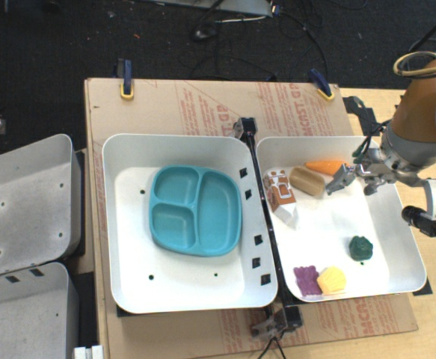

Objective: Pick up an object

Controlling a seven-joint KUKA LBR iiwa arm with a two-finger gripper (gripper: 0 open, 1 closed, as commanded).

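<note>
My gripper (354, 184) hangs over the upper right part of the right bin (397, 223), its two fingers spread apart and open, with nothing between them. Its left fingertip is just right of a tan roll (307, 181) and just below an orange carrot (324, 167). A brown and white packet (280, 188) lies left of the roll, by the bin's left wall. A dark green object (361, 247) sits lower right. A purple piece (306, 279) and a yellow piece (332, 280) lie side by side at the front edge.
The left bin (128, 268) holds a teal divided plate (197, 209). A black divider (261, 200) runs between the bins. A small white scrap (287, 215) lies below the packet. Two white panels (23, 200) sit off the bench at the left.
</note>
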